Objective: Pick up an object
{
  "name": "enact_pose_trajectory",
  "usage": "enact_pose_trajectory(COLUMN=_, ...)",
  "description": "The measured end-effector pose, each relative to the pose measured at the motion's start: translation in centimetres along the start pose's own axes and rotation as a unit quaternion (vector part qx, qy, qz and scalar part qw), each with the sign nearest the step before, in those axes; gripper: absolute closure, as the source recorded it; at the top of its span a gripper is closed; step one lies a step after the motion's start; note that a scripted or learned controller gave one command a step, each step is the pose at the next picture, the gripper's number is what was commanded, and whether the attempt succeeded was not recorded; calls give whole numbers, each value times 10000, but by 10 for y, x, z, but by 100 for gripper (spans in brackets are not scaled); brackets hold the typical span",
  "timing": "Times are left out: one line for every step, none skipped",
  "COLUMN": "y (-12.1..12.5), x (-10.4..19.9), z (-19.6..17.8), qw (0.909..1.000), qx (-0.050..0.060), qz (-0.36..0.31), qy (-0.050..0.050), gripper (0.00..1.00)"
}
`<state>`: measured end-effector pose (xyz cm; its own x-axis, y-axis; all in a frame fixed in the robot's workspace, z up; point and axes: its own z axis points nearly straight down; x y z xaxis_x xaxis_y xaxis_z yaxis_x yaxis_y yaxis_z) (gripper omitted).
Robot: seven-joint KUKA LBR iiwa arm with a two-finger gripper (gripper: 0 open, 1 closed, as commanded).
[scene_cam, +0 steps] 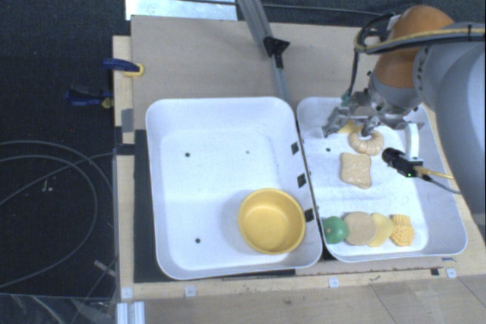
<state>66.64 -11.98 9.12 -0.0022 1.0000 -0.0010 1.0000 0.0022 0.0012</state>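
My gripper point(354, 125) hangs low over the back part of the right bin point(440, 239), its jaws spread open with nothing held. A tan ring-shaped pastry point(369, 143) lies just in front of it, touching or nearly touching it. A toast-like slice point(355, 169) lies a bit nearer the front. Along the front wall of that bin sit a green ball point(334, 228), a tan disc point(360, 228), a pale yellow wedge point(380, 230) and a yellow waffle piece point(402, 231). A yellow bowl point(272, 220) stands in the left bin point(197, 140).
The bins meet along a ridge with black clips point(301, 180). A grey pole point(250, 4) slants in from the top to the bench behind the bins. A black cable plug point(401, 162) on the arm hangs over the right bin.
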Motion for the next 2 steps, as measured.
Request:
enact_pose_trajectory(y=1, x=0, z=-12, qw=10000, qx=-22, qz=-4, qy=-4, gripper=100)
enact_pose_trajectory(y=1, x=-9, z=-72, qw=10000, qx=-36, qz=7, qy=-4, gripper=100)
